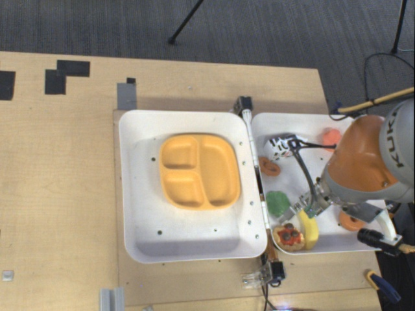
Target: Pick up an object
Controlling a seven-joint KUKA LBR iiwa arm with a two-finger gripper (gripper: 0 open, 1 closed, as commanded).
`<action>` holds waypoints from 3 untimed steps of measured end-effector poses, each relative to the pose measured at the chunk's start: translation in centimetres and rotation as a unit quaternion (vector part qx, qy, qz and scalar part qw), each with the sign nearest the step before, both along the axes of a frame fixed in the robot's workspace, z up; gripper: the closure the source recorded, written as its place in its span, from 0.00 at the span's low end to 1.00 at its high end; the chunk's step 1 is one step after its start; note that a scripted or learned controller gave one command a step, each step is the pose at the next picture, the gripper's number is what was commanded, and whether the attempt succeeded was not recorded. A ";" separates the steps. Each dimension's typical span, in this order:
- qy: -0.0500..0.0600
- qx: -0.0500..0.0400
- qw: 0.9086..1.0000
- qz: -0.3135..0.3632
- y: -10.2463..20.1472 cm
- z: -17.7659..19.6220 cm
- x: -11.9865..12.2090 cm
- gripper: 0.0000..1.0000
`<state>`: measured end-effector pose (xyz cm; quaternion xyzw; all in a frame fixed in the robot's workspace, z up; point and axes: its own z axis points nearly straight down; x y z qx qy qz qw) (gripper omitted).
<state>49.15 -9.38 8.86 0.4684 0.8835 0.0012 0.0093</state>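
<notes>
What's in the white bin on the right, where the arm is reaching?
The right bin holds a green piece, a yellow banana, a small dish of food, a brown piece and orange pieces. The arm covers much of the bin floor, so anything beneath it is hidden.

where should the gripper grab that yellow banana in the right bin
Probably across the middle of the banana, from straight above. It lies flat and narrow, running up and down the view, so fingers could close across its width. The small bowl presses its left side; the gripper hangs just above.
</notes>
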 end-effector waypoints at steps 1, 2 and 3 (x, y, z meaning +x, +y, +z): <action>0.004 0.004 0.994 -0.111 0.3 0.0 -0.2 0.00; 0.001 0.005 0.994 -0.109 0.5 1.1 0.1 1.00; 0.001 0.005 0.994 -0.109 0.5 1.1 0.0 0.00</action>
